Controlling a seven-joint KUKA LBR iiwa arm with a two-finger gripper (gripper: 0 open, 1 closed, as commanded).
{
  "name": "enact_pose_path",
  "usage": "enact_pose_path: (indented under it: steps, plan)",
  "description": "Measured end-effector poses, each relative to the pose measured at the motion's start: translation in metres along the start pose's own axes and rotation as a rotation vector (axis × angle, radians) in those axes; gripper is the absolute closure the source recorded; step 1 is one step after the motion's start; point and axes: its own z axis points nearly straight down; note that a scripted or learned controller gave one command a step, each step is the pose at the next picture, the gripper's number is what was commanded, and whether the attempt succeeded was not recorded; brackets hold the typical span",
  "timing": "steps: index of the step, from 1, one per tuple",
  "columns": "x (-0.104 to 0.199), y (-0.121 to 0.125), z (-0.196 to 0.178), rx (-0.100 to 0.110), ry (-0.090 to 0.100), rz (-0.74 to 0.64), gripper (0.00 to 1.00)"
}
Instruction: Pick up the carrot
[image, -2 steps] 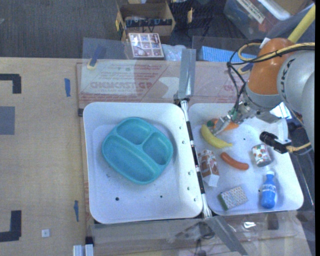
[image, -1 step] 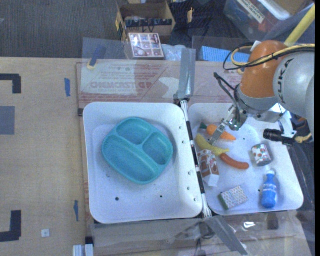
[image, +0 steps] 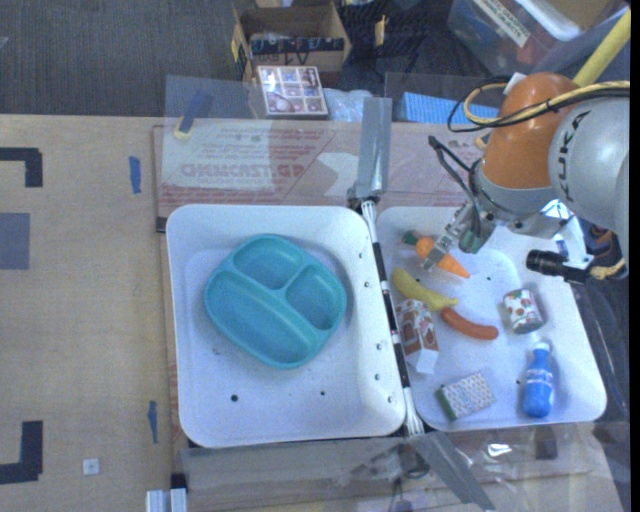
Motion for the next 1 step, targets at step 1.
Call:
enact_pose_path:
  steps: [1]
  plan:
    - [0.0329,0.0296,-0.129,-0.006,0.001,-0.243,1.0]
